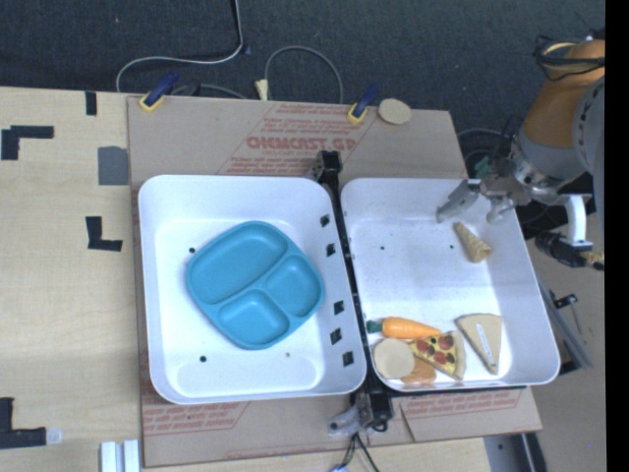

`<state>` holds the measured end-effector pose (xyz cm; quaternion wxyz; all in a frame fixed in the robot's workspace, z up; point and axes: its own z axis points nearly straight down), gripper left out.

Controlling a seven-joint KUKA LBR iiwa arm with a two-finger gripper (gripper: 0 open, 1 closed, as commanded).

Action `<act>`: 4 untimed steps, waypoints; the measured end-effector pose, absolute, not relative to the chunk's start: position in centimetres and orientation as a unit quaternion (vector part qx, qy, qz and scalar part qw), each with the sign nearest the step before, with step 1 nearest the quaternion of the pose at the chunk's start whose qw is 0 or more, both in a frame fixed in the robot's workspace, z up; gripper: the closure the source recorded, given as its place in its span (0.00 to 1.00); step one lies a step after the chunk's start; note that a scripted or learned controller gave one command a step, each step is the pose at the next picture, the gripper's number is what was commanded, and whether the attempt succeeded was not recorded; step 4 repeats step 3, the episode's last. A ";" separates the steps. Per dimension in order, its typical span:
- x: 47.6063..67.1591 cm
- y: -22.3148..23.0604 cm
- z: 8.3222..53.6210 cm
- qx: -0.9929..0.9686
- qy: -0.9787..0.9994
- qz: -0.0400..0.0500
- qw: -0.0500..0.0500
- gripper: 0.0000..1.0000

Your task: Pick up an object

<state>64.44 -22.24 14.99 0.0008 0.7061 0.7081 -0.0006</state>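
I am watching the gripper (482, 203) hanging over the upper right corner of the right bin (413, 264), and its fingers (454, 207) are standing spread apart with nothing between them, one tip pointing toward the bin's middle and the other toward its right wall. The nearest candidate for the pick, a small tan cone-shaped piece (473, 242), is lying on the bin floor just below and slightly inward of the fingers, apart from them and tilted along a diagonal. What is worrying me is that the piece looks small, rounded and tapered, so if the fingers are closing across its narrow end it may squirt out sideways, and I am judging that the diagonal lie is calling for a wrist turn before the descent. The bin's right wall is also sitting near the outer finger, so a descent too far outward may be catching the rim. The other toys are crowding the lower edge of the same bin: an orange carrot (410, 328), a round bread slice (395, 359), a pizza slice (444, 354) and a tan wedge (482, 340), touching or overlapping, so a grab there risks pinching two at once. The blue divided plate (254, 283) is resting alone in the left bin (162, 264) on the desk (59, 264).
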 end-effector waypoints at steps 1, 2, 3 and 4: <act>63.1 -22.2 11.5 0.706 0.708 -0.001 -0.001 0.00; 66.4 -22.3 17.3 0.706 0.708 0.002 0.003 0.00; 57.2 -22.5 19.3 0.708 0.706 -0.002 -0.001 0.00; 57.2 -22.5 19.3 0.708 0.706 -0.002 -0.001 0.00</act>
